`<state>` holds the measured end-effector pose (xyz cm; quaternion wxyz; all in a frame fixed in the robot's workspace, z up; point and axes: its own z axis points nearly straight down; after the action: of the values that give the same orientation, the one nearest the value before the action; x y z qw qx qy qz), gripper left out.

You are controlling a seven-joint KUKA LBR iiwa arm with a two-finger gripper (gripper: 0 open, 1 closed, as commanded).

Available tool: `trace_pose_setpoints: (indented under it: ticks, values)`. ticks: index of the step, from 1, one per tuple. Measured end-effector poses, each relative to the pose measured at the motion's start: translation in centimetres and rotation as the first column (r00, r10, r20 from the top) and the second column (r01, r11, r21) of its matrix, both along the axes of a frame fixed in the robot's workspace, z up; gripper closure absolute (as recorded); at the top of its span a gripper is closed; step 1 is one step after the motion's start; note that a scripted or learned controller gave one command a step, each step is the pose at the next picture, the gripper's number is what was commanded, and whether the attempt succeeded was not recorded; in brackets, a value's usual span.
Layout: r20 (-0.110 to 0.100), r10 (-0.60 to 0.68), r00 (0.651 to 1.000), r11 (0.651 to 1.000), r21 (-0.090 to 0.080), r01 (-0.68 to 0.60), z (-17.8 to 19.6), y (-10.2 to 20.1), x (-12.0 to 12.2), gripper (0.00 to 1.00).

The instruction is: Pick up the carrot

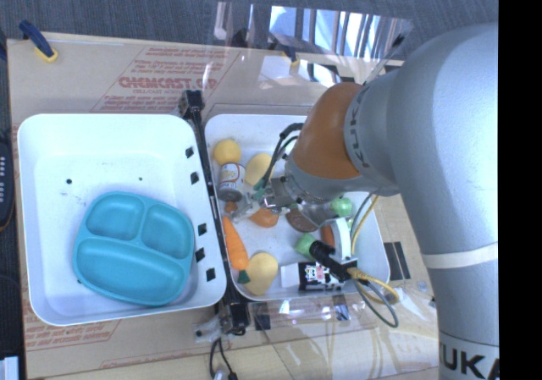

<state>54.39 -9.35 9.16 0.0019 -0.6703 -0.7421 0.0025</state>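
Reached in from the right: a bulky grey arm [440,141] with an orange band [326,145] above the wrist, bent steeply down over the right-hand shallow white bin [254,126]. Wrist pitched toward the bin's middle, cables looping beside it. Pincer [269,198] low among the items, near the bin's centre; opening of its tips impossible to tell, hidden in clutter and under the wrist, and nothing visibly held.

Lay along the left wall of that bin, toward the front: a slim orange carrot [235,243], tilted slightly, its tip toward the near edge. Apart from the pincer, just below and left of it. Touched at its lower end a round yellow lemon-like fruit [261,270]. Further back: another yellow fruit [226,151], and a pale yellow piece [257,168] beside it. Close by the pincer, a small orange round item [266,218]; to the right, green pieces [306,244] under the wrist.

In the left-hand white bin [51,141]: a blue divided plastic plate [135,247], lying flat near the front. Both bins on a brown paper-covered desk [127,82].
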Motion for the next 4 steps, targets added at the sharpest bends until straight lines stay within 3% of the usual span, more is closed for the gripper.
trace_pose_setpoints:
  ticks: [1, 2, 3, 4]
  values:
    - [-0.007, 0.007, 1.0, 1.0, 0.001, -0.007, 0.9, 0.0, -0.1, 1.0]
    - [-0.013, 0.015, 1.0, 1.0, 0.0, -0.015, 1.8, 0.1, -0.2, 1.0]
    - [0.013, -0.069, 0.998, 0.998, 0.006, 0.069, 10.6, 7.8, 11.6, 1.0]
    - [0.003, -0.278, 0.961, 0.961, -0.001, 0.278, 10.0, 13.6, 11.2, 1.0]
